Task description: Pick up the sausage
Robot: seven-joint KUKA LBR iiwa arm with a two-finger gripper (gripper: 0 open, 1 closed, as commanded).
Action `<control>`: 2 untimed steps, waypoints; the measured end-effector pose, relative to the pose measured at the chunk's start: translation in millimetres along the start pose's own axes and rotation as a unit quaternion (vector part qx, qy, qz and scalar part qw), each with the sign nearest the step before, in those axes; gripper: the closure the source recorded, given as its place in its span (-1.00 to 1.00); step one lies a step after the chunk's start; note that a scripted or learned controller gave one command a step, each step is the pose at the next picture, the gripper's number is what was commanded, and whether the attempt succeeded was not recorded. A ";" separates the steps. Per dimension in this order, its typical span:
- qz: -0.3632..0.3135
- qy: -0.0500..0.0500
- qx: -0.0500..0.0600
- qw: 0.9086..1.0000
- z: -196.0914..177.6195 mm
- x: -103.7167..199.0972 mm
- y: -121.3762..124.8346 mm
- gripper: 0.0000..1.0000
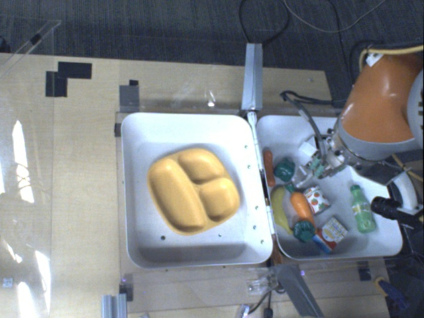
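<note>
- The wooden bench (pixel 79 177) fills most of the frame, with dark carpet along the top and black cables looping at the upper right.
- The left bin (pixel 139 230), in the middle of the frame, holds one big yellow bread loaf (pixel 192 189) with three rounded lobes, lying near the bin's centre.
- The right bin (pixel 387 244) sits just beside it, the two sharing a metal divider rail (pixel 252 78) that runs up toward the top of the frame.
- The arm (pixel 387 101) comes in from the right edge, its orange band bulging over the upper right corner of the right bin.
- The gripper (pixel 317 167) hangs low over the middle of the right bin, among the clutter; from here I cannot tell how it stands, nor whether anything is in it.
- The sausage (pixel 267 166), a slim reddish-orange stick, lies along the left wall of the right bin, tight against the divider, left of the gripper and apart from it.
- A yellow banana (pixel 281 207) lies below the sausage, by the same wall.
- A green bottle (pixel 362 209) stands toward the bin's right side.
- An orange carrot (pixel 301 206) lies just below the gripper, touching a small white carton (pixel 318 199).
- A teal lump (pixel 284 171) sits between sausage and gripper; another teal piece (pixel 305 230) lies near the bottom edge, beside a small box (pixel 333 229).
</note>
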State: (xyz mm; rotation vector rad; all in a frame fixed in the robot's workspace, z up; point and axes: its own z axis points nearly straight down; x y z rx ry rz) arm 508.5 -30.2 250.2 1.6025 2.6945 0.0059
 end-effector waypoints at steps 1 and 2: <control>0.079 0.001 0.002 0.997 65.8 84.4 21.5 1.00; 0.087 0.001 0.002 0.996 65.3 -1.3 -24.7 1.00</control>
